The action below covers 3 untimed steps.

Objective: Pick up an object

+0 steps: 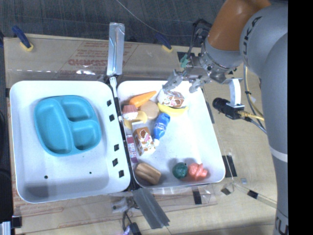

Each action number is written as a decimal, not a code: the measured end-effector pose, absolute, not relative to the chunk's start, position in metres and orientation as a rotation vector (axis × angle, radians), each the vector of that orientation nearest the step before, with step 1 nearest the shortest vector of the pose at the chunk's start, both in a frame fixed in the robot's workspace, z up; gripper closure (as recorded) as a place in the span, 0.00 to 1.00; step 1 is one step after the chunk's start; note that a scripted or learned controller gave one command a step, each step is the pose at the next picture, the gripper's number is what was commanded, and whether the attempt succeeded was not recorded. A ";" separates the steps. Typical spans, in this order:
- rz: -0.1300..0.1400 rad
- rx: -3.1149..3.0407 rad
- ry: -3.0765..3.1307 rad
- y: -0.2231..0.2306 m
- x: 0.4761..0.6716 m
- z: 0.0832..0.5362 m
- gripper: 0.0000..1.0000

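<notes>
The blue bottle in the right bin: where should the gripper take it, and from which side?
Probably across the middle of the blue bottle, coming straight down from above. It lies flat and tilted, its long axis running from upper right to lower left, so the fingers should straddle its narrow width. A small carton crowds its lower left, while the bin floor to its right is bare, leaving finger room there.

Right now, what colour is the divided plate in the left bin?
The divided plate is light blue, seen clearly in the camera view.
</notes>
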<state>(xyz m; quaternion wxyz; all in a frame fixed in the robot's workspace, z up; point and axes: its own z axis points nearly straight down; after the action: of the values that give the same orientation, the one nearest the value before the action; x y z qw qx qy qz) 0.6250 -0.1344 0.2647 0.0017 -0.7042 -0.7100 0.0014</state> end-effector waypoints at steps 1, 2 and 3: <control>-0.003 -2.322 -2.120 -0.139 0.611 0.335 0.00; 0.002 -2.463 -1.947 -0.145 0.577 0.092 0.00; 0.006 -2.457 -1.951 -0.145 0.576 0.101 1.00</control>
<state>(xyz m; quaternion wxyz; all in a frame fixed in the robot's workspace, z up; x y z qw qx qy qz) 0.5764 -0.1449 0.1011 0.0018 -0.7831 -0.6219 0.0018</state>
